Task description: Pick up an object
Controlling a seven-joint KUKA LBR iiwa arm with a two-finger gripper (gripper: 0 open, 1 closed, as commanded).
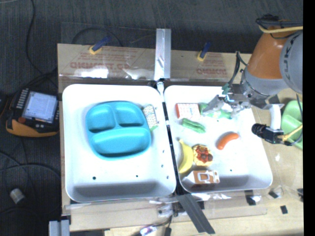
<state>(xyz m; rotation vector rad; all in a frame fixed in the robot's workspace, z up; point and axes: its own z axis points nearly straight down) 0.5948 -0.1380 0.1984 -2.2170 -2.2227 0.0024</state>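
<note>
claw (220, 105) blurred, green item (224, 114) beneath

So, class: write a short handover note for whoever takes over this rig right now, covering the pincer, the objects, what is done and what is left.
Pincer: low over the right bin's far end; open or shut unclear, nothing seen held.
Right bin: orange sausage, green pod, banana, red-and-white box, small carton.
Left bin: blue divided plate.
Done: no pick visible.
Left: grasp and lift one object.
</note>
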